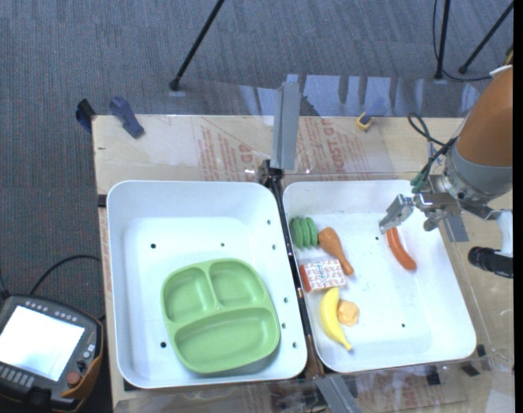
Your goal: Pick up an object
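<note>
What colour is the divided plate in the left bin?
The divided plate is light green, plain with no pattern, seen clearly in the camera view.

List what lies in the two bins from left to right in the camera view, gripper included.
green divided plate → green pea pod → small printed box → red sausage → gripper. The chicken drumstick, banana and orange piece overlap the box in left-right position, so they are left out.

Arm [489, 136] cut off at the right edge, tool [416, 213] finger spacing too blurred to tell, teach pendant [39, 347] cropped at bottom left, print on small carton [322, 274] unreadable
</note>
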Controlling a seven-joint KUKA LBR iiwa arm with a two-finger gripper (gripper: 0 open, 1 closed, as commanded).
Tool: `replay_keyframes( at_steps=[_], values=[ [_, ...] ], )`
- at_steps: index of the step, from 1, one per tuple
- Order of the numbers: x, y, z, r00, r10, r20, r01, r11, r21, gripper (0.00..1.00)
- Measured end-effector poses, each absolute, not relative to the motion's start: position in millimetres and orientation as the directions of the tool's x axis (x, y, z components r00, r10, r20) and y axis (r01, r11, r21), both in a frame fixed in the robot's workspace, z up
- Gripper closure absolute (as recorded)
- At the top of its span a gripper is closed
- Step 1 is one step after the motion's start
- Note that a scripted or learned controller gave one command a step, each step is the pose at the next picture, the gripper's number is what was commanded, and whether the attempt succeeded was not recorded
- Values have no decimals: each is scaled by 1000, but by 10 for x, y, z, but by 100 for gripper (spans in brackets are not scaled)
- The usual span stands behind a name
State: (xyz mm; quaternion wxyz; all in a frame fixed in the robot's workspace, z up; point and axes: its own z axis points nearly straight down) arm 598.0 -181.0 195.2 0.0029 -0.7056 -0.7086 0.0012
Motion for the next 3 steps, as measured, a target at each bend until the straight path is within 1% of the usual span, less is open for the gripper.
replay_keyframes(
  at_steps=[1, 2, 3],
  values=[
    [6122, -1886, 860, 91, 996, 1, 996, -91, -5, 0],
    [6113, -1882, 948, 88, 996, 1, 996, -88, -10, 100],
    [6131, -1741, 856, 80, 997, 2, 997, -80, -7, 100]
  ],
)
